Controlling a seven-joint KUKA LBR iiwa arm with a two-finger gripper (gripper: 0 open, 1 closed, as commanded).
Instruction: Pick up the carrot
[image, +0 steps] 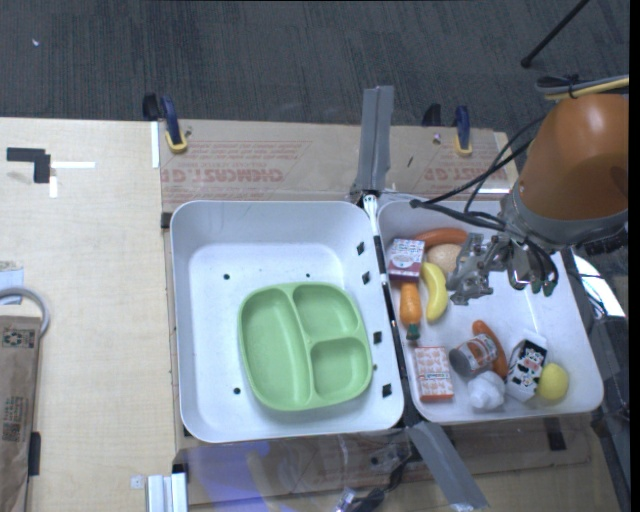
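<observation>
Two white bins, left bin (200, 300) holding green divided plate (305, 345), right bin (580, 350) holding carrot (410, 302), banana (434, 291), end effector (475, 275) state unclear.

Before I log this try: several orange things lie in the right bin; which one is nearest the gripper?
The long orange piece at the bin's far wall, just left of the gripper; the others lie farther toward the camera.

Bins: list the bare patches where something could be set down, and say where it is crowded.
Left bin: bare white floor runs around the green divided plate, widest along the far wall and the left wall. Right bin: crowded; banana, carrot, small boxes and a can fill it, with the gripper above. Only a strip by its right wall looks bare.
</observation>
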